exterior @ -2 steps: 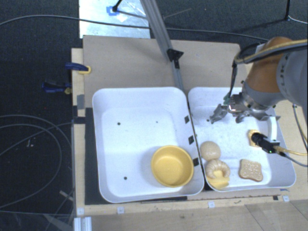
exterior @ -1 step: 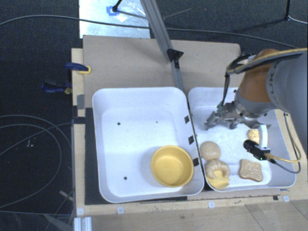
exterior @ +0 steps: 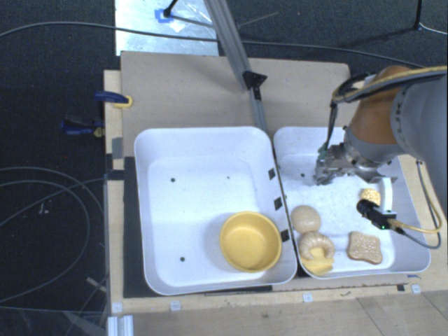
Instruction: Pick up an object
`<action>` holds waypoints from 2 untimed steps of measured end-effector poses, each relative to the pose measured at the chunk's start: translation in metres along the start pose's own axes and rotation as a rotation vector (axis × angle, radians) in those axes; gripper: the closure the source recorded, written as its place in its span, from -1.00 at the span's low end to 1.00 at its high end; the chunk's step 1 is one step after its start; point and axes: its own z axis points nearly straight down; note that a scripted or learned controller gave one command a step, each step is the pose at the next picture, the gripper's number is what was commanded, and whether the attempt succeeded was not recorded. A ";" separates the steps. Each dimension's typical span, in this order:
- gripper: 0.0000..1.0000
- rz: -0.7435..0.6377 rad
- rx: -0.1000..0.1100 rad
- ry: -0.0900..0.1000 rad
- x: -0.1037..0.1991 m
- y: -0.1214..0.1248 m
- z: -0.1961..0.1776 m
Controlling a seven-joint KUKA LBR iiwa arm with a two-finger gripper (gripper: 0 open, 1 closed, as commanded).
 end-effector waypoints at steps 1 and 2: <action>1.00 0.001 -0.001 0.000 -0.003 -0.004 -0.045; 1.00 0.001 -0.002 0.000 -0.008 -0.005 -0.090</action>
